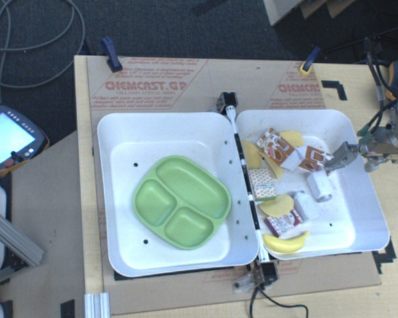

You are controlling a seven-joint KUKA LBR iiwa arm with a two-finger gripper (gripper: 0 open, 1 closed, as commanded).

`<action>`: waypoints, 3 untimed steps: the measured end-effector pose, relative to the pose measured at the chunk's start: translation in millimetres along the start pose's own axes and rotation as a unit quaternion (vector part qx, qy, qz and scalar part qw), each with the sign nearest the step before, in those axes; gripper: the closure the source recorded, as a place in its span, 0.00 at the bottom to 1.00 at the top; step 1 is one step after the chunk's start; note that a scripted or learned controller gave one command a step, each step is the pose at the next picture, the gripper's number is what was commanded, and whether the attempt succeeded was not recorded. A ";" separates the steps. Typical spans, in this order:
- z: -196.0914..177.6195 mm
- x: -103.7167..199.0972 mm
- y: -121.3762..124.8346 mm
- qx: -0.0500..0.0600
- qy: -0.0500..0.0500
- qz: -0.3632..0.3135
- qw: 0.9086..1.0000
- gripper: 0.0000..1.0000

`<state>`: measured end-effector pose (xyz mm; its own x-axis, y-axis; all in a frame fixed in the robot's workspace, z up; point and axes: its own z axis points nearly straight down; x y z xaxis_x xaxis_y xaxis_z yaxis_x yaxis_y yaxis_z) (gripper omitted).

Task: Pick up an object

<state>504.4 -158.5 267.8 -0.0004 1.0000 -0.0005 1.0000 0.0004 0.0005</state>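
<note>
Gripper (341,156) reaching in from the right over a crowded right bin (365,207).

Whether its fingers are open or shut cannot be told; nothing can be seen held. Just beside its tip lie an orange-and-white carton (313,158) and a small white cylinder (320,185). Nearby are a patterned box (276,146), yellow pieces (292,138), a green-print packet (261,183) and a red-labelled packet (283,223). A banana (285,242) rests at the near edge. The left bin (119,144) holds a green divided plate (182,201).
</note>
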 end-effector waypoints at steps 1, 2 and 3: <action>100.0 38.6 77.9 0.001 0.001 0.000 1.000 0.00; 163.2 36.0 110.9 -0.010 -0.003 -0.001 1.000 0.00; 169.5 55.3 103.4 -0.015 -0.005 0.000 1.000 0.00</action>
<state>607.8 -103.3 98.2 -0.0004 0.9999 -0.0104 0.9995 0.0008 0.0307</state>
